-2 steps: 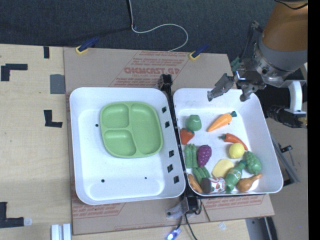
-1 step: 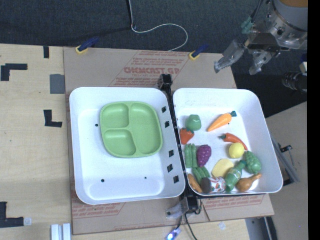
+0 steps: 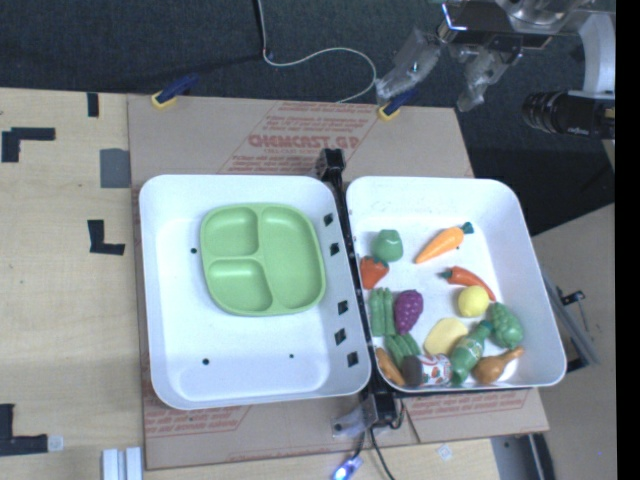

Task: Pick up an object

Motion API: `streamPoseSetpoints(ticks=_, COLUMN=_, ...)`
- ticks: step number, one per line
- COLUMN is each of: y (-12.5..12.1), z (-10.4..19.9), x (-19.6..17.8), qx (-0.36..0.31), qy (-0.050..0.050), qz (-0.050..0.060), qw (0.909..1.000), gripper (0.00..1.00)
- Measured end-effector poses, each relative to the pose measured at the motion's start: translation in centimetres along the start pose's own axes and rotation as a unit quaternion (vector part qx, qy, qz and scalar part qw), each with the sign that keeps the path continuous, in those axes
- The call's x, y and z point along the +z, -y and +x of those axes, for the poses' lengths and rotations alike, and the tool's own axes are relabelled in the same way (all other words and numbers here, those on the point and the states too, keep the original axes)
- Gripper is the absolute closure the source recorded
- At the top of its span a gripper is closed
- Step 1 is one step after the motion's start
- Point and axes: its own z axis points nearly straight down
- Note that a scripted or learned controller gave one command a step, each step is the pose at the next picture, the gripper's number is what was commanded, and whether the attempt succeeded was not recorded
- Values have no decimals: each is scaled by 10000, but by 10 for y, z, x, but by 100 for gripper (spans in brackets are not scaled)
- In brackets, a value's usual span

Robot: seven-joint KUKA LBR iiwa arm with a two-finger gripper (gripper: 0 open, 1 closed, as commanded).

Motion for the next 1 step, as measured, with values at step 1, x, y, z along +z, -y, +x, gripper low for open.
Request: streamPoseSetpoints(ticks=1, y=34, z=104, x=85, qx=-2, qy=14, qz=103, qw=9999, gripper=0)
